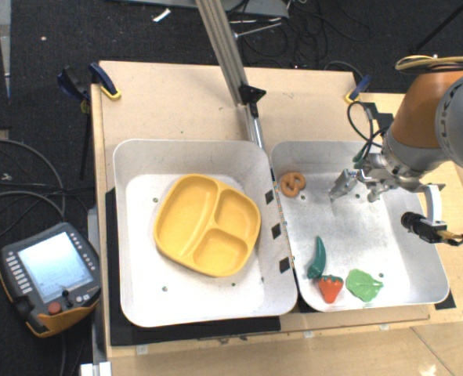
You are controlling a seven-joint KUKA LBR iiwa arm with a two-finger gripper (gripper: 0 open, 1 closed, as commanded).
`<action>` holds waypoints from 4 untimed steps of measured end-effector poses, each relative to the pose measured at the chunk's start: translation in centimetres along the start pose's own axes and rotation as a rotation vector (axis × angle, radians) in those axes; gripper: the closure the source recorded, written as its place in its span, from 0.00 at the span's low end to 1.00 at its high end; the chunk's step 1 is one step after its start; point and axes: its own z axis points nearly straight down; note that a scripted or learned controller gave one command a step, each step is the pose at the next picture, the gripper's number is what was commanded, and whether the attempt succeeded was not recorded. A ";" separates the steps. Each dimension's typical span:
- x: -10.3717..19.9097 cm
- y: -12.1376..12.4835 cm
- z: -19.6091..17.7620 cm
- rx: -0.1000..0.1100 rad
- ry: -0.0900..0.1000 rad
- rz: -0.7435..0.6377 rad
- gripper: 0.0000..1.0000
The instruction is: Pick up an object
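Three-part glossy yellow plastic tray [207,224], knotted brown pretzel [292,183]

bins [129,210]: 2; yellow tray [207,224]: 1; pretzel [292,183]: 1; green pepper [317,258]: 1; strawberry [330,288]: 1; lettuce leaf [364,284]: 1

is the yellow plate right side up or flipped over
Right side up: the yellow plate in the left bin shows its three hollow compartments facing up.

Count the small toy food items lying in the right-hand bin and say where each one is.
4. A pretzel lies near the bin's upper left corner. A green pepper, a strawberry and a green leaf cluster along the bottom edge. The arm may hide others.
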 end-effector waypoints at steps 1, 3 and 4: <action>0.0 0.2 -1.3 -0.006 -0.002 0.000 1.00; 0.0 0.5 -9.3 -0.010 -0.002 -0.001 1.00; 6.1 -0.1 -8.9 -0.003 0.002 -0.007 1.00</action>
